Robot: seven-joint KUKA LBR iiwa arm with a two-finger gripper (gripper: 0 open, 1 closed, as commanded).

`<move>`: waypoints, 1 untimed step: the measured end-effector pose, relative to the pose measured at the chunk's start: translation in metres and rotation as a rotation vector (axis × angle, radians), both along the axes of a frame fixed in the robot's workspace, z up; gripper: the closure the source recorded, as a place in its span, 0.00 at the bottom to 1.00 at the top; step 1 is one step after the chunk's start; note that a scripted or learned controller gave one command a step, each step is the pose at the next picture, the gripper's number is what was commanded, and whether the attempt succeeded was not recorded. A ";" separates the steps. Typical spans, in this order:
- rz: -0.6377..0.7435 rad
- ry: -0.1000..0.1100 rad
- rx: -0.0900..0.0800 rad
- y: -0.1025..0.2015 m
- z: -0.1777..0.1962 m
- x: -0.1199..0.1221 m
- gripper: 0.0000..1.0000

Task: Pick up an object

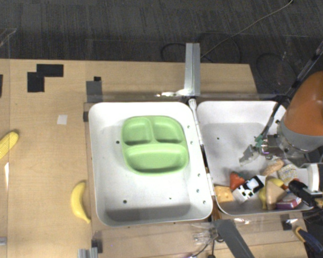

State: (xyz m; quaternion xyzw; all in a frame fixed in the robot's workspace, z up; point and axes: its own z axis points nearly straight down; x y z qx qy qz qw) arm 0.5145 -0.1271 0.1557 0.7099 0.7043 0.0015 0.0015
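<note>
1. The metal two-finger claw (253, 150) hangs low over the right shallow white bin (224, 118), in that bin's right half, below the arm's orange band (310, 111). I cannot tell how it is set, and nothing visibly sits in it.
2. Just beside and below the claw, a heap of small toys crowds the bin's near right corner: a red cone-shaped piece (237, 180), a white block with black spots (247, 188), a tan cracker-like square (223, 193), a yellow wedge (273, 189) and a purple-and-pink bar (288, 204). Any of these could be the object to pick up; all lie on the bin floor, touching or nearly touching one another.
3. The tan square rests right against the near rim, close to the wall shared by the two bins.
4. The far and left parts of the right bin's floor are bare white, giving open room left of the claw up to the dividing wall.
5. The left shallow white bin (105, 170) holds a light green three-compartment plastic tray (153, 143), set towards its far side, with bare floor along the near edge.
6. On the wooden bench (46, 156), a yellow banana (79, 201) lies just outside the left bin's near left corner, and a yellow corn cob (4, 146) sits at the view's left edge, well apart from both bins.
</note>
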 end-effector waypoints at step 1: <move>0.000 -0.005 0.000 0.000 0.011 0.002 1.00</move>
